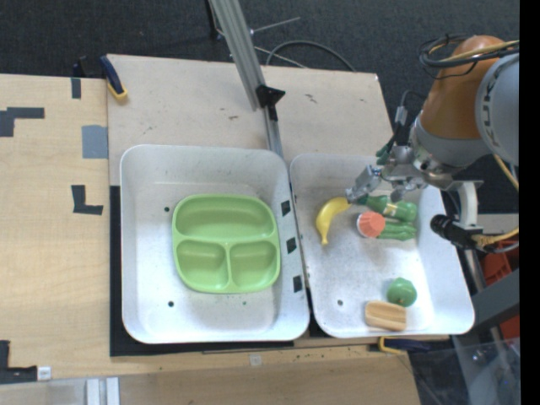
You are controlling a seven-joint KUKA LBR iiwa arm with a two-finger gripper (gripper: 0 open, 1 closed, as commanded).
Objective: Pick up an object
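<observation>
- Gripper of the grey, orange-banded arm hangs low over the right-hand shallow white bin, at about one o'clock of that bin's floor; whether it is spread or closed cannot be told, and nothing is seen caught in it.
- Nearest candidate for the pick, by the look of it, is a green plastic toy vegetable with a red-orange round end, lying just beside the gripper at five o'clock from it, long axis running roughly three to nine o'clock.
- That toy is glossy and knobbly, green body to the right, red disc to the left.
- A yellow curved plastic banana lies at eight o'clock from the gripper, near the bin's left wall.
- A small round green plastic piece and a tan bread-like roll sit well apart at six o'clock.
- The left white bin carries a lime-green three-compartment plastic plate.
</observation>
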